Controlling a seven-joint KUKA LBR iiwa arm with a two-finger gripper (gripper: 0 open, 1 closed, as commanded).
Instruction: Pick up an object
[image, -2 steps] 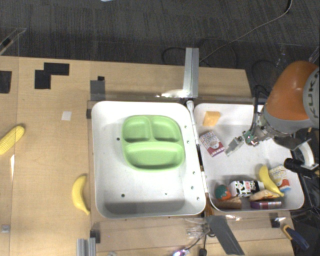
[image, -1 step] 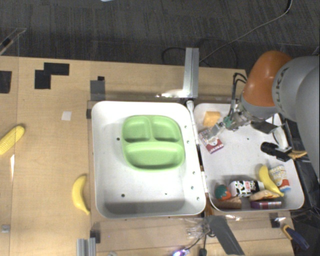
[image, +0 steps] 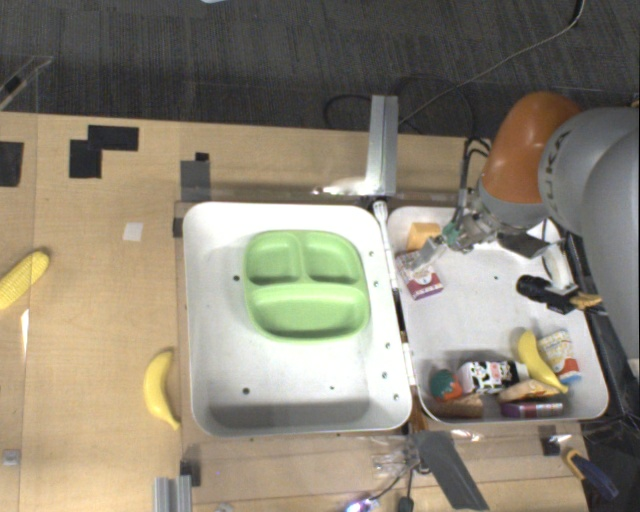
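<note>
Left bin just has the green tray sitting in it. In the right bin, back left corner, there's a small packet with a maroon end, next to an orange block. The gripper hangs right at the packet's upper end, possibly touching it; can't tell if the fingers are apart or together. My guess: the packet's light, floppy and a bit slick, so pinching across its narrow middle seems the safest bet. More clutter, like a banana, sits along the front.
</note>
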